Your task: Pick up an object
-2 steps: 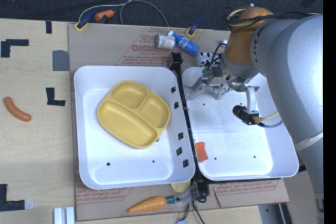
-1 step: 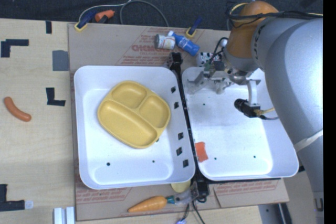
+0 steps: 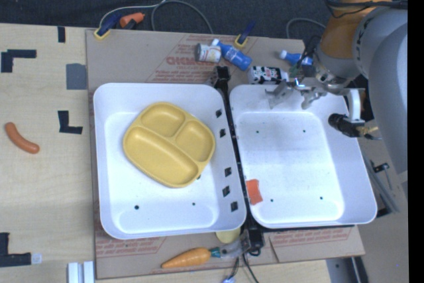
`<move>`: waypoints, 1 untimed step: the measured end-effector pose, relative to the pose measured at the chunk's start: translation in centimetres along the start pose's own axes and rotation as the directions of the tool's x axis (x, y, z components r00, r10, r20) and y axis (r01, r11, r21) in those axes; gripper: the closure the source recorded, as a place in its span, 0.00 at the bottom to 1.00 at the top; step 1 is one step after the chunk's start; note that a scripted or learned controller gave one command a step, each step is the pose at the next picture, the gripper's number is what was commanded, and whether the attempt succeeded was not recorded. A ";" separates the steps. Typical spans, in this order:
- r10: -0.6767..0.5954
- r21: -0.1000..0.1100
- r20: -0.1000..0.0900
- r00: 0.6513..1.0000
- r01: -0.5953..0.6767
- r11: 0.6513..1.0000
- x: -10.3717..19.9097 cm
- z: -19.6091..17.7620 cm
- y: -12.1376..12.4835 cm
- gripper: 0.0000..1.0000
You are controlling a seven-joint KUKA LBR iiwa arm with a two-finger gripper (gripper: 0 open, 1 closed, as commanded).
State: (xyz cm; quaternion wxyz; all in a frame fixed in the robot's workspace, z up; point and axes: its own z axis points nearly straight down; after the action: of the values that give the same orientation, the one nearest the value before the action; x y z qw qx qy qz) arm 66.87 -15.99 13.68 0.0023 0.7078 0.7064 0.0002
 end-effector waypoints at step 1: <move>-0.005 0.001 0.001 1.000 0.005 1.000 4.6 5.2 -4.3 0.00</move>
State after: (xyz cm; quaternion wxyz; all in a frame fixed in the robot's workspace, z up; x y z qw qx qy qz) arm 62.59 -11.39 8.42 0.0022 0.7061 0.7081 -0.0005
